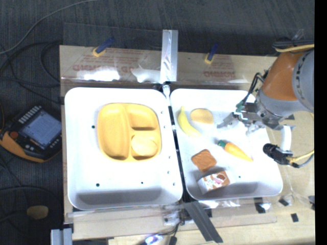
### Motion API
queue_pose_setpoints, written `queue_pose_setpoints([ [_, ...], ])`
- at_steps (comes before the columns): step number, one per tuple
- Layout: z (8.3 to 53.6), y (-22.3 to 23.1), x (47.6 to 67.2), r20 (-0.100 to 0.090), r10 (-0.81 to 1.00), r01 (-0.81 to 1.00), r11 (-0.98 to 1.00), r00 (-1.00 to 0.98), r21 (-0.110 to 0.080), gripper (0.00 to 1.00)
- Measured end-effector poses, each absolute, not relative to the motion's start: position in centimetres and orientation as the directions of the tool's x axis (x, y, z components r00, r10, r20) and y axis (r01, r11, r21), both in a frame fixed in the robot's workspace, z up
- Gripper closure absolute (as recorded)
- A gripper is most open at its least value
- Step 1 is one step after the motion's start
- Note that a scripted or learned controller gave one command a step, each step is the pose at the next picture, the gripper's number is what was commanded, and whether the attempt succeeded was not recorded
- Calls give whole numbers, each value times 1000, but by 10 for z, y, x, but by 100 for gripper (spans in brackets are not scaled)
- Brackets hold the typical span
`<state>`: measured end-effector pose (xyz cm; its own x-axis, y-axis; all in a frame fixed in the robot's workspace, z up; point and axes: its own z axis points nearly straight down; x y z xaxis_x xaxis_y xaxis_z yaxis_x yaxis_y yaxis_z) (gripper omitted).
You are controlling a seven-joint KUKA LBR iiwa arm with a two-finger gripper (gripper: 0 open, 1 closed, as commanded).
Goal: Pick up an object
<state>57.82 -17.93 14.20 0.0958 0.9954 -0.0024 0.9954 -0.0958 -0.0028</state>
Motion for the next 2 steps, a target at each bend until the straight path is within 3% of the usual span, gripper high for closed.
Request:
queue_pose_setpoints([
  [1, 89, -186, 546, -2, 995, 995, -102, 102, 9, 0],
  [2, 108, -121, 493, 1, 992, 992, -130, 130, -4, 0],
])
